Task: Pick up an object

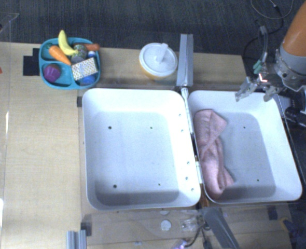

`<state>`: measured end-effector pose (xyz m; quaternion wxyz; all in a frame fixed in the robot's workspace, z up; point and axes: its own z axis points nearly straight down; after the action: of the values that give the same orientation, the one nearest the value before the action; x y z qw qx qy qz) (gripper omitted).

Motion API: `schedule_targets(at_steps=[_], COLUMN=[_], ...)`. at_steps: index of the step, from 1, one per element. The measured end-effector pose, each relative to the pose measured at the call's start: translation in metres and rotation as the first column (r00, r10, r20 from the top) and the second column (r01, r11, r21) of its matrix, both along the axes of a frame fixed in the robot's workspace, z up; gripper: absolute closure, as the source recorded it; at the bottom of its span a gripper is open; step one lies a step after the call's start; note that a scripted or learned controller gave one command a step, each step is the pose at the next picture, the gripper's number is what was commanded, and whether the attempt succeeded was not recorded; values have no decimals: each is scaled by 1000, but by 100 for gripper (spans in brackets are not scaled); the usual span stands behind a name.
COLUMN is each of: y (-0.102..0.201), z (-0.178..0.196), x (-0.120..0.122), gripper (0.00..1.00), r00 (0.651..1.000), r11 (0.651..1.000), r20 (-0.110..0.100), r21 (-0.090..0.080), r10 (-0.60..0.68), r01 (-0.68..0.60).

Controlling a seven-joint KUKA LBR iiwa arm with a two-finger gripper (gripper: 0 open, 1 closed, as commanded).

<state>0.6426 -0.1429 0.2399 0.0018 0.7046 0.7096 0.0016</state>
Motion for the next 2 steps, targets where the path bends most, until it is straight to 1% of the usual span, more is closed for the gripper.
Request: schedule_targets(at_steps=[1,2], y=[41,28], z=[-143,-149], x=[27,-28], gripper=[0,0], r00=[978,982], r11=[978,982], r20=[3,10], r21=[-2,-4], r10=[210,188], r01=[-210,-188])
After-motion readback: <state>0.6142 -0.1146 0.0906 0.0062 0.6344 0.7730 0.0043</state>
